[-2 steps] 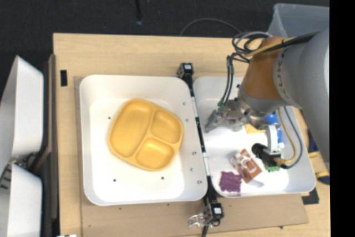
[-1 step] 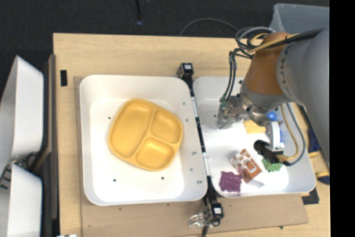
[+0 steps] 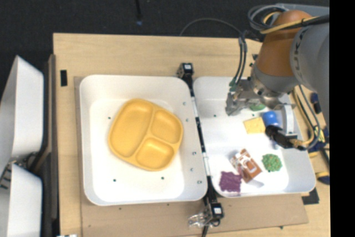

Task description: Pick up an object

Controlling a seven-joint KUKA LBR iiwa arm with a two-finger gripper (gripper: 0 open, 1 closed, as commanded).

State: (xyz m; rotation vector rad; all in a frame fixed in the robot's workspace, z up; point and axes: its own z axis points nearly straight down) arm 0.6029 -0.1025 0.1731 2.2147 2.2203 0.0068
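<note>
The wooden tabletop point(image 3: 138, 53) carries two shallow white bins side by side, and its near-right corner is hidden behind the arm's cables. The left bin point(image 3: 100, 180) holds a yellow divided plate point(image 3: 145, 134) with three compartments, lying near its middle. The right bin point(image 3: 222, 136) has its far-right part covered by the grey arm point(image 3: 302, 58) with its orange band, which reaches in from the right and is cut off at the frame's edge. The pincer point(image 3: 239, 101) sits low over the far side of the right bin, a dark blurred mass, and I cannot tell how it is set or whether it touches anything. Just beside it lie a yellow block point(image 3: 255, 125) and a blue object point(image 3: 270, 118), partly hidden by a black cable. Nearer the front lie a brown and white packet point(image 3: 246, 164) whose print is too small to read, a purple piece point(image 3: 230, 181) and a green lump point(image 3: 272, 162).
</note>
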